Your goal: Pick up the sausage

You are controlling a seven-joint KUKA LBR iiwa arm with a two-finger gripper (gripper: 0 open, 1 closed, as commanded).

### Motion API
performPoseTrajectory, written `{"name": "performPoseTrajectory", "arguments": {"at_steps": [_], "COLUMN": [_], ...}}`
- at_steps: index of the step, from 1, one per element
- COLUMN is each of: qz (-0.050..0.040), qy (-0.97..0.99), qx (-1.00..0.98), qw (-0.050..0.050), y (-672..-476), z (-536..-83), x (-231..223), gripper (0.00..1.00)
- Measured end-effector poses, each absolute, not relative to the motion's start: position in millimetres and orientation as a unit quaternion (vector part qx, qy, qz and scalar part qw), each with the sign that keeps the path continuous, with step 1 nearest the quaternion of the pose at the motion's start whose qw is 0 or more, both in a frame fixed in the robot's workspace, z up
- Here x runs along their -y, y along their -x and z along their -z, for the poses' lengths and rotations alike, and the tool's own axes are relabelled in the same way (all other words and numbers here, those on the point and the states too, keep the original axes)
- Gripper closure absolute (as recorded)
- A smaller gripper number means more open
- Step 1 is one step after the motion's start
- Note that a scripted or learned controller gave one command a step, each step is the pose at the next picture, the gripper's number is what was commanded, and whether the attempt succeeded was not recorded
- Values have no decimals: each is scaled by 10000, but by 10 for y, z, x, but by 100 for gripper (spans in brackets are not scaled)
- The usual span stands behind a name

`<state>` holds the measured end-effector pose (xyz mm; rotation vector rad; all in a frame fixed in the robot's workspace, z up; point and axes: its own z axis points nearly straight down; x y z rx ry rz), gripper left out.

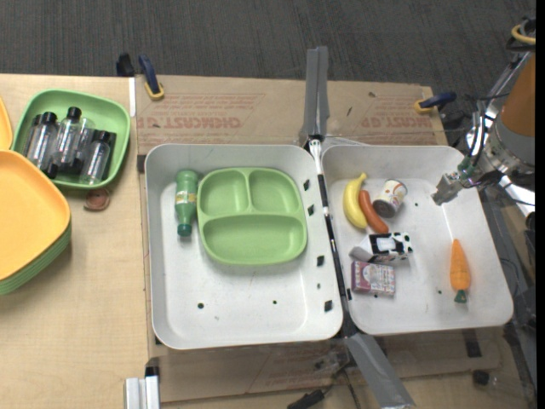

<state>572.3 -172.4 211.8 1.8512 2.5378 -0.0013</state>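
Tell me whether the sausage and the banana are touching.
Touching. The camera view shows the sausage lying right against the banana along its right side, with no white bin floor visible between them.

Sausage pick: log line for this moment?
gripper over right bin's far right | sausage beside banana, untouched | pick not yet done

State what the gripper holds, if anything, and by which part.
Nothing. The gripper hangs over the right bin's far right side, apart from the sausage beside the banana.
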Motion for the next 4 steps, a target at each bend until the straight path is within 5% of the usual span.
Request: {"name": "performPoseTrajectory", "arguments": {"at_steps": [1, 2, 3, 4], "qz": [0, -1, 2, 7], "qy": [-5443, -5403, -6276, -6986], "qx": [-8389, -8415, -7785, -7155], "qw": [5, -1, 5, -13], "y": [-5502, -4979, -5615, -5208], "z": [-917, -917, -912, -910], "x": [2225, 2220, 1946, 2116], "gripper": [100, 100, 100, 100]}}
